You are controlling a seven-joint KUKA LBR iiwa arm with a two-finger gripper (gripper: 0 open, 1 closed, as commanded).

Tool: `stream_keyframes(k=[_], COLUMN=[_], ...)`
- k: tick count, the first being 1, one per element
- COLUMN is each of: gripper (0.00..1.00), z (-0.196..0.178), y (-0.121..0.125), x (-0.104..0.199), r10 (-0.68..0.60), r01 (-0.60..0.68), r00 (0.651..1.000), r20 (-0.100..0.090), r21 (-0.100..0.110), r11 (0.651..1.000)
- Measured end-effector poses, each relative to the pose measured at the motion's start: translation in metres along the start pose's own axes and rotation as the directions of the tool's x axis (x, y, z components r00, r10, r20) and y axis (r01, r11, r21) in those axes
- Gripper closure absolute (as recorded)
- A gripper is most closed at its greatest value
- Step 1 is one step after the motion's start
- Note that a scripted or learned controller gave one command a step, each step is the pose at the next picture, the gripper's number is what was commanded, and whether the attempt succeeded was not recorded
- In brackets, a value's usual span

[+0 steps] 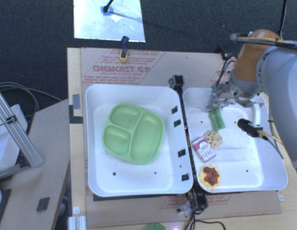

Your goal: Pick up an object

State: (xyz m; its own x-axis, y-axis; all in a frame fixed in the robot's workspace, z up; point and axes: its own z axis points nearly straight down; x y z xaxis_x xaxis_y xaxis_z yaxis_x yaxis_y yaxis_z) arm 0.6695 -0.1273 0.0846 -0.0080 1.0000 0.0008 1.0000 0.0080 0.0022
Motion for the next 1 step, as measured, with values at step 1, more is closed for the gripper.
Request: stream_keyframes(k=[1], gripper=[1.00], z=[-0.1079], y=[-0.0178], x=[0.0545], r10=[-0.002], r01=[0.002], r00=[1.000], r20=[-0.001], r21=[-0.010], r11=[1.000])
